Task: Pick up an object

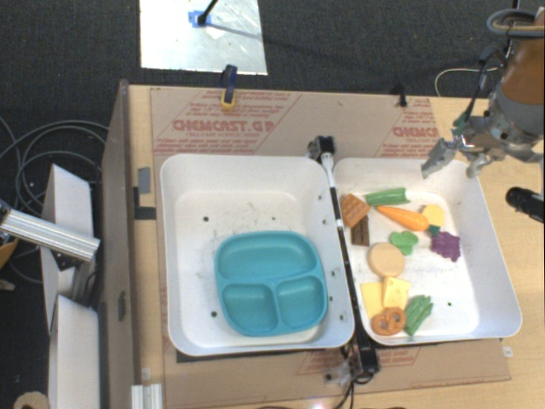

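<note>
The gripper (pixel 456 157) hangs with its fingers spread apart, holding nothing, over the far edge of the right white bin (pixel 498 301). The long orange toy carrot (pixel 403 218) lies below-left, pointing left-right.

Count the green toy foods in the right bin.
3: green pepper at the pile's top, small green leafy piece mid-pile beside the carrot, green beans at the bottom. More may hide underneath.
</note>
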`<state>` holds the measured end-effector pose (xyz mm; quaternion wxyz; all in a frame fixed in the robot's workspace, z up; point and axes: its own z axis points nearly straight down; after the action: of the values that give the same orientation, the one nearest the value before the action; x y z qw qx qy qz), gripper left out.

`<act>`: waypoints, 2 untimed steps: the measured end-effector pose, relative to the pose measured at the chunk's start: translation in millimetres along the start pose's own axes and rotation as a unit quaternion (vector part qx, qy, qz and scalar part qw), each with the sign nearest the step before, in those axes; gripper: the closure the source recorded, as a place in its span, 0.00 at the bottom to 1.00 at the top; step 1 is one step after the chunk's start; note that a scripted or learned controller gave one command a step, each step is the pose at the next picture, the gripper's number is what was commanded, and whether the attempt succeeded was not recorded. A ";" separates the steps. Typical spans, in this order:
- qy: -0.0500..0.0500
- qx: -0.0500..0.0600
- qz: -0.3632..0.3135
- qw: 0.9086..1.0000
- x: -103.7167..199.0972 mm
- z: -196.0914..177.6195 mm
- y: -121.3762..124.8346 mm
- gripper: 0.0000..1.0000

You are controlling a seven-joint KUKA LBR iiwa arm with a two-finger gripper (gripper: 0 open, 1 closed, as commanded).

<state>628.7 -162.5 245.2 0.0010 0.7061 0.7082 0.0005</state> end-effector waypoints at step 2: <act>-0.001 -0.004 -0.002 1.000 18.4 159.4 43.4 0.00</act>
<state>672.3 -144.1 85.8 0.0042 0.7049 0.7093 0.0025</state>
